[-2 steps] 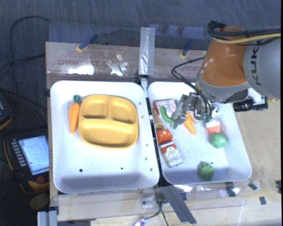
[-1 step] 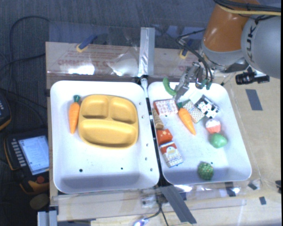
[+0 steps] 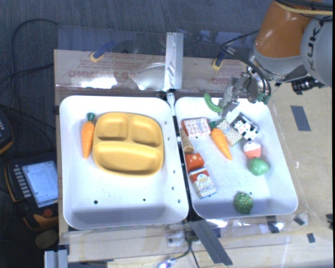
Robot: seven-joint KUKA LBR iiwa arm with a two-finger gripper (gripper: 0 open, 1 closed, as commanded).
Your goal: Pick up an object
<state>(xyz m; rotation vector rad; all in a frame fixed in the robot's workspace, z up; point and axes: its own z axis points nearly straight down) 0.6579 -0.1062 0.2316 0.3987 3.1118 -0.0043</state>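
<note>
One grey arm with an orange band (image 3: 285, 24) reaches in from the right, and its claw (image 3: 234, 100) hangs over the far edge of the right-hand shallow white bin (image 3: 285, 177). Whether the claw is open or closed cannot be told from this view, and nothing shows between its tips.

Just below the claw lies a small black-and-white patterned block (image 3: 245, 127), touching a grey checked packet (image 3: 230, 132). A green curved piece (image 3: 212, 104) sits just left of the claw at the bin's far rim. An orange toy carrot (image 3: 221, 142) lies at a slant beside the checked packet, its green top toward the far side. Left of it is a pink-and-white box (image 3: 196, 127), then a brown piece (image 3: 187, 145), a red-orange carton (image 3: 194, 161) and a red-and-white packet (image 3: 204, 183) in a row along the bin's left wall. On the right side stand a red-and-white cupcake-shaped toy (image 3: 252, 148) and a round green ball (image 3: 259, 167) just nearer; a dark green knobbly ball (image 3: 243, 202) rests close to the near rim.

The left-hand white bin (image 3: 123, 205) holds a yellow plastic divided tray (image 3: 128, 143) and a second orange carrot (image 3: 87, 138) just beside the tray's left edge. Both bins sit side by side on the table (image 3: 312, 149).
</note>
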